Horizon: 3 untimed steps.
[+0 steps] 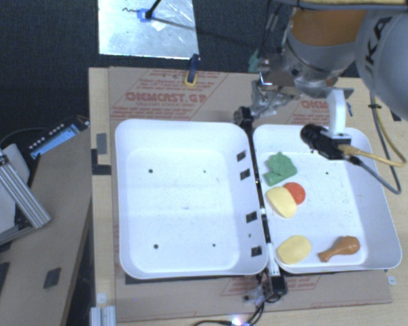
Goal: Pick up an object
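Observation:
The right bin (377,202) holds several small items. A green piece (279,167) lies near its back left. In front of it a red ball (296,191) touches a pale yellow piece (281,202). A yellow lemon-like piece (294,249) and a brown drumstick (340,248) rest by the front wall. My gripper (266,102) hangs above the back left corner of this bin, over the divide between the bins, apart from every item. Nothing is visibly in its grasp.
The left bin (183,131) sits beside the right one on a cardboard sheet (163,97). A black unit (323,142) with a yellow cable juts from the arm over the right bin. A foil sheet (147,17) lies behind. Aluminium framing (13,189) stands at the left.

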### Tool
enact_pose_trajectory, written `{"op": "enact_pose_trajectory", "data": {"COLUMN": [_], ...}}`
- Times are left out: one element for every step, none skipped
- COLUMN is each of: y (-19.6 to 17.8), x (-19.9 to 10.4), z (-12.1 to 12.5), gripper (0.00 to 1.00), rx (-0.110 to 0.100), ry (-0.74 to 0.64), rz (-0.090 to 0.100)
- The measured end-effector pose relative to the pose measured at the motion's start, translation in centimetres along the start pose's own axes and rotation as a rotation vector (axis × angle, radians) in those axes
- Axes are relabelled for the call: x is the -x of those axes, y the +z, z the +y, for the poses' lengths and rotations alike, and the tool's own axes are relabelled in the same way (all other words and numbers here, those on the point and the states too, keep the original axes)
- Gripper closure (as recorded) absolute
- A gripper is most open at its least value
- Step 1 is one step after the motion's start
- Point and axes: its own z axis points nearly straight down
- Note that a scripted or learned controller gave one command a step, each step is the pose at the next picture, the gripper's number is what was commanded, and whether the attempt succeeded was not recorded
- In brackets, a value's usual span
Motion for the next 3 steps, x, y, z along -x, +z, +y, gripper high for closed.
{"op": "enact_pose_trajectory", "data": {"y": [-6.7, -15.9, 4.3], "x": [-5.9, -13.9, -14.9], "z": [-3.9, -8.4, -10.5], "gripper": [1.0, 1.0, 1.0], "rx": [-0.011, -0.01, -0.034], "ry": [-0.002, -0.006, 0.007], "rz": [0.001, 0.004, -0.01]}}
